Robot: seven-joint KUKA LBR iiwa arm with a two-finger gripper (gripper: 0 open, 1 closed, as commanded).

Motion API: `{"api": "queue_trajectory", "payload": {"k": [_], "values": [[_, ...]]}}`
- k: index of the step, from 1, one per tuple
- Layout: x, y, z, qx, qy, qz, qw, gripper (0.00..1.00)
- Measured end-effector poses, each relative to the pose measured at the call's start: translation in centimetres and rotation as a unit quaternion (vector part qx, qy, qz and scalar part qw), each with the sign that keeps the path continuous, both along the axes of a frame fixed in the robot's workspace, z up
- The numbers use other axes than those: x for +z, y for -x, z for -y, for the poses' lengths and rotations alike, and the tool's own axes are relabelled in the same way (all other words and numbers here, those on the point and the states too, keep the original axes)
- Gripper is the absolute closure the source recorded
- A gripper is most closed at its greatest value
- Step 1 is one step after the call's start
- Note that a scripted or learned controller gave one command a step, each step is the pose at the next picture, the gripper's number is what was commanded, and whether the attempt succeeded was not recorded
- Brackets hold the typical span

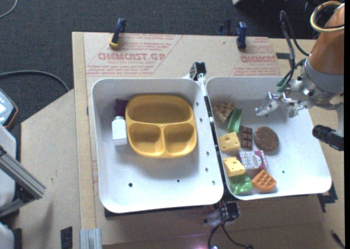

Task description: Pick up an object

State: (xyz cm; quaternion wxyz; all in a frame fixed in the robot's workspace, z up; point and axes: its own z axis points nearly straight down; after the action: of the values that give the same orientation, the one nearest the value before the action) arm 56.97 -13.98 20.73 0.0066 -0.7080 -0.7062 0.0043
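Observation:
Toy foods lie along the left side of the right bin (306, 160): a brown toast piece (223, 110), a green pod (235, 119), a chocolate bar (246, 137), a round brown patty (266, 139), two cheese wedges (229, 142) (234, 166), a pink packet (253, 160), an orange waffle (263, 180) and a green piece (240, 186). My gripper (281, 105) hangs over the bin's upper middle, above and to the right of the patty. Its fingers stand apart with only white bin floor between them.
The left bin (109, 182) holds a yellow divided plate (161, 125), a small white bottle (119, 130) and a dark purple item (121, 105). The ridge between the bins (210, 133) runs beside the food. Clamps (117, 33) (241, 33) stand on the board's far edge.

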Motion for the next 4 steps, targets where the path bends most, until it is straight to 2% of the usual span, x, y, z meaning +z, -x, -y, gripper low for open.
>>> {"api": "queue_trajectory", "payload": {"k": [1,2,3,4], "values": [[0.7,-0.3,0.0,0.001,0.0011,0.007,1.0000,0.00],[-5.4,0.3,0.5,0.001,0.0005,0.004,1.0000,0.00],[-9.8,-0.1,-0.1,0.002,0.0006,0.005,1.0000,0.00],[-12.2,-0.2,-0.1,0.002,0.0013,0.007,1.0000,0.00]]}}
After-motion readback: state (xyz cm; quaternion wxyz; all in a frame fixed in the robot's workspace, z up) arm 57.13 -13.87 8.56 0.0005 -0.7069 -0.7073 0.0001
